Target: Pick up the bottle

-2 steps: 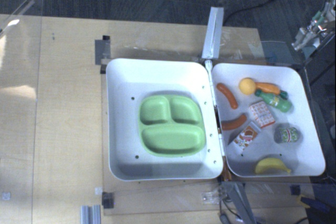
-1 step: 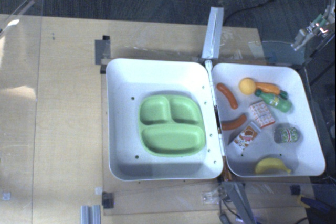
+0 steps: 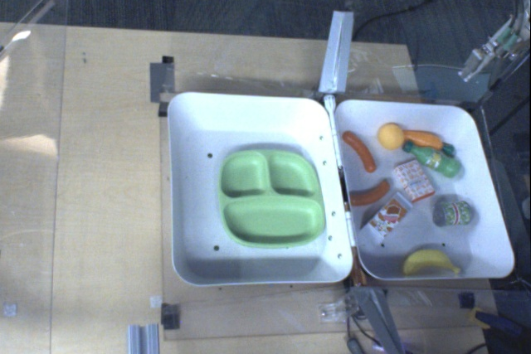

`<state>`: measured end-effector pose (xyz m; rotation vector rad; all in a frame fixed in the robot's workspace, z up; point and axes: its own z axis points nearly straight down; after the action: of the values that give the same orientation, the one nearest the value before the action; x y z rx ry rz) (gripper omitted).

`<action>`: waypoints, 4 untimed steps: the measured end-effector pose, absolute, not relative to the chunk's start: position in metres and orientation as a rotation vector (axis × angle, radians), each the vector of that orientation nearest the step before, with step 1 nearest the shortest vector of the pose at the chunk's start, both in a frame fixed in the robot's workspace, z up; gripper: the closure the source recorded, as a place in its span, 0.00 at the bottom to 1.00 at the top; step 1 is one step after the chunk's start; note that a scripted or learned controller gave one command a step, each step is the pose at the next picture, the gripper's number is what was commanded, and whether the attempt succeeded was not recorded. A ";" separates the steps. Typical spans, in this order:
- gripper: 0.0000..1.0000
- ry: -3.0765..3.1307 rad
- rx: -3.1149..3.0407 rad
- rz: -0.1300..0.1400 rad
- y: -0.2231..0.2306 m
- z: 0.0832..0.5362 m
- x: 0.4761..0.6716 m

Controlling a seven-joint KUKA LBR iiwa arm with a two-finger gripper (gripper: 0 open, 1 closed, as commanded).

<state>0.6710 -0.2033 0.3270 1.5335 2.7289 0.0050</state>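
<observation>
Green bottle [image 3: 435, 158] lies on its side in right bin [image 3: 489, 203], touching carrot [image 3: 427, 138]. Likely light, rigid, slick plastic; grip across the body. Gripper [image 3: 489, 54] fingers: cannot tell.

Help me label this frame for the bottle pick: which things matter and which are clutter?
Job: green bottle, lying in the right bin.

Lying about: two sausages, orange ball, carrot, two small cartons, can, banana, green tray.
</observation>
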 end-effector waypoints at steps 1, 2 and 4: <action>1.00 2.798 1.400 0.004 -0.203 0.326 0.671; 1.00 2.825 1.345 0.004 -0.203 0.326 0.671; 1.00 2.969 0.990 0.002 -0.203 0.319 0.664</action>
<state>0.6643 -0.2035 0.3193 0.9899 2.9686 0.0021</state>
